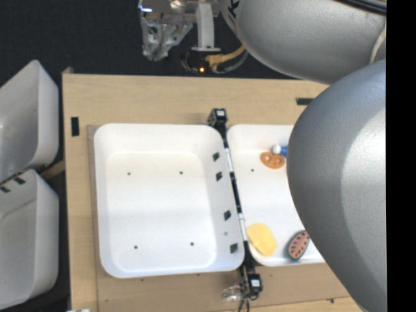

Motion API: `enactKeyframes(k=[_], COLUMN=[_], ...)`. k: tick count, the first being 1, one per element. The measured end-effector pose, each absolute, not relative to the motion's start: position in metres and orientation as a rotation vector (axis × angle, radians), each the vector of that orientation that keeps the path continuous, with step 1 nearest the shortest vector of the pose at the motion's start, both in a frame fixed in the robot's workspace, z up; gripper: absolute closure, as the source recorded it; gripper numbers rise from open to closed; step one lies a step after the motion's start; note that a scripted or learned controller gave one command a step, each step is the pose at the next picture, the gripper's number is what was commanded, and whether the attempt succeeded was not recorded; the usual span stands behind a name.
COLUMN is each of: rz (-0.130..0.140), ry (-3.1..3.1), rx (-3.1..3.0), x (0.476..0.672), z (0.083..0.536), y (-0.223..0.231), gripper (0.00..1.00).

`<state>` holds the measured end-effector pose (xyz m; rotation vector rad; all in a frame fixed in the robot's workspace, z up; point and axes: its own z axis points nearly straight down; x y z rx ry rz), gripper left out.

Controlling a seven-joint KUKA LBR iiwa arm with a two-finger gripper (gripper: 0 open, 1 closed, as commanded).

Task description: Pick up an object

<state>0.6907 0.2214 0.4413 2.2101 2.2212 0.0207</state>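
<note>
two shallow white bins sit side by side on the wooden bench (162, 99). the left bin (159, 200) shows bare white floor, and the right bin (257, 194) holds the small things. in it a yellow oval object (262, 238) lies near the front, close to the divider between the bins; just to its right is a reddish speckled object (298, 245), partly cut off by the arm. farther back lies an orange object (273, 160) with a small blue-and-white piece (278, 149) touching its far edge. the grey arm (338, 174) bulks over the right side and covers much of the right bin. the hand (161, 34) hangs at the far edge, beyond the bench over the dark background, well apart from every object and to their far left. it seems to carry nothing, but i cannot tell if it is apart or together.
</note>
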Motion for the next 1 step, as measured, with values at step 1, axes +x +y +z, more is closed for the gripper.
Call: enactKeyframes(k=[1], rz=[-0.019], ry=[2.225], rx=[2.226], x=[0.6464], z=[0.3155], y=[0.2199], gripper=[1.00])
